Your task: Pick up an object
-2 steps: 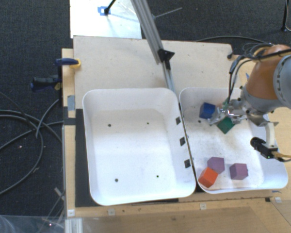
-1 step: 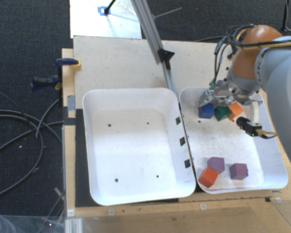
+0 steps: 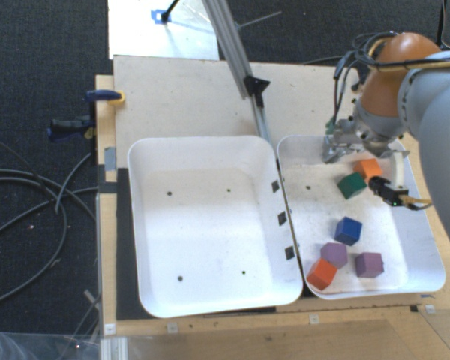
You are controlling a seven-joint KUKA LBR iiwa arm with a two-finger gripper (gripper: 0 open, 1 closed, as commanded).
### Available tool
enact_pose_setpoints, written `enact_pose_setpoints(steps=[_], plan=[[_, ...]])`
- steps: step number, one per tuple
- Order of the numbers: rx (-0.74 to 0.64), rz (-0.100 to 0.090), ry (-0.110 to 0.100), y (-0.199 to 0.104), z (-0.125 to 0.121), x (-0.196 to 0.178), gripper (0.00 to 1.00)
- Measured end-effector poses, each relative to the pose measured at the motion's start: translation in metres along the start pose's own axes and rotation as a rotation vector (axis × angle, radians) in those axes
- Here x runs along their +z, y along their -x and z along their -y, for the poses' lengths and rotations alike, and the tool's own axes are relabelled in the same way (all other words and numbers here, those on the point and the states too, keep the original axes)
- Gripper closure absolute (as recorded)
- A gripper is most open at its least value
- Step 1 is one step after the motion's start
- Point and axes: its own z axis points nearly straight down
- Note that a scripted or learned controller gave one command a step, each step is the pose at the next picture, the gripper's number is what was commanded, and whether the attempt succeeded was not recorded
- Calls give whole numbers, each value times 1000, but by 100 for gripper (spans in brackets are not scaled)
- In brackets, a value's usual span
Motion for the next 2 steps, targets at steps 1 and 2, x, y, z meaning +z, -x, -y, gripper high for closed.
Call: enact_pose_setpoints(steps=[1, 2], plan=[[-1, 0, -4, 0, 1, 2, 0], [0, -15, -31, 64, 34, 24, 0]])
